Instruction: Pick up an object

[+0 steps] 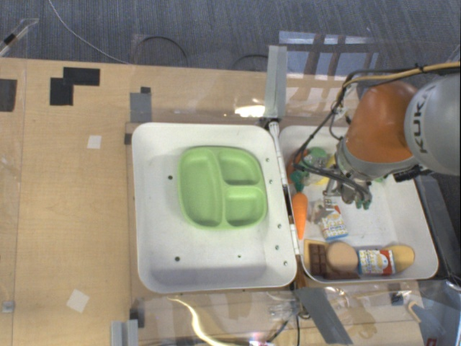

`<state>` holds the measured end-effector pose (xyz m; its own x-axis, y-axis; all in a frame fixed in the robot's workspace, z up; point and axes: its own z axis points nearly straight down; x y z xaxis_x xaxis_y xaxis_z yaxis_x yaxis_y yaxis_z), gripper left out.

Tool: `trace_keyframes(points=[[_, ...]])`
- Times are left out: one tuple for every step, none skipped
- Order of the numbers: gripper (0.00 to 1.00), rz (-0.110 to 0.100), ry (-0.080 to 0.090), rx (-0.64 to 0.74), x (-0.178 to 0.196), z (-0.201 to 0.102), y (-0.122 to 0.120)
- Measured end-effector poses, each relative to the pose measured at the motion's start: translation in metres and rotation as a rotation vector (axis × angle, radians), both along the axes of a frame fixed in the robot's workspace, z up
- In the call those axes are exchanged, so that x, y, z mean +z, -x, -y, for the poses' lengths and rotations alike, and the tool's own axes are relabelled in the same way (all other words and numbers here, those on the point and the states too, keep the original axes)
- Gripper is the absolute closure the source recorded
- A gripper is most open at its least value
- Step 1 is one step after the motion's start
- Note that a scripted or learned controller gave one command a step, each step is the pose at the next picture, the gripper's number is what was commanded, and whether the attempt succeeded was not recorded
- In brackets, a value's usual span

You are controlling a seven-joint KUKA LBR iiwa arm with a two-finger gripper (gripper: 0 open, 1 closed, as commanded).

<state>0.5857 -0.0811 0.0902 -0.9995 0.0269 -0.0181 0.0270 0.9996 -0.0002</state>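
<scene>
We found the claw [337, 202] low in the right bin [403, 225], hanging over a small patterned packet [333, 226]; whether it was spread or pressed together we could not tell. Nearby lay a carrot [300, 215] against the left wall and a bottle [371, 259] along the near edge. We judged a straight descent onto the packet best, keeping off the carrot. The left bin [155, 193] held a green tray [220, 186], and both bins sat on a pale wooden bench [65, 207] beside grey carpet [180, 13].
</scene>
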Motion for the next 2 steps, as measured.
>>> trace_keyframes(points=[[0.00, -0.054, -0.002, -0.002, -0.001, 0.012, -0.072], [0.00, -0.004, 0.003, -0.056, 0.000, 0.062, 0.018]])
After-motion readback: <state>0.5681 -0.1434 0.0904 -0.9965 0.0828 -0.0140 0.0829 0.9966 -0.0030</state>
